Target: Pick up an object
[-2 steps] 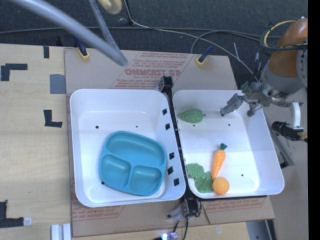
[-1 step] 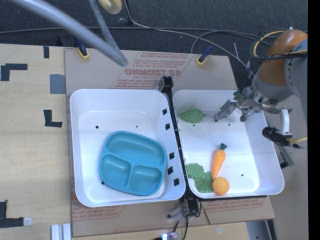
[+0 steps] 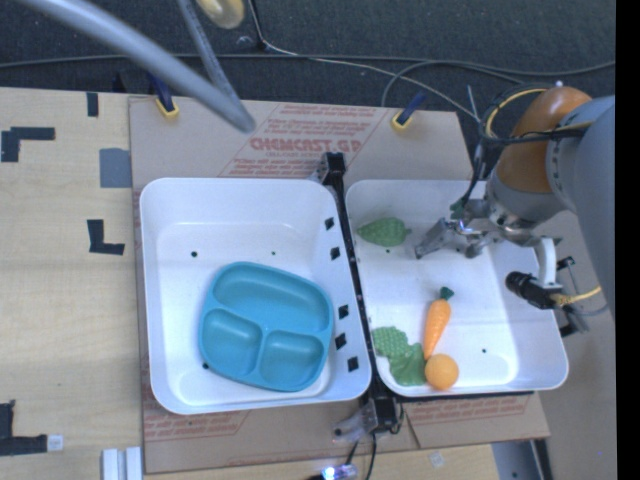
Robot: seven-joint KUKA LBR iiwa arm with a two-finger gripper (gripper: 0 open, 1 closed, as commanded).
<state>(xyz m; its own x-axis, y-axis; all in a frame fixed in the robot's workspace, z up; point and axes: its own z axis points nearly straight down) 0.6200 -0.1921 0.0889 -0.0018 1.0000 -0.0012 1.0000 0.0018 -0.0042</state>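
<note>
the two-finger metal gripper hung with fingers spread and nothing between them over the right shallow white bin, near the pale green leafy toy, likely lining up a grab.

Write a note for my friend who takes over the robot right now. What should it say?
Gripper: over the right bin, far side, nothing seen between its fingers.
Things: green leaf just left of the gripper; carrot, orange ball and green lettuce at the near side. Blue plate lies in the left bin.
Done: nothing picked up yet.
Left: grab one thing and lift it.
</note>
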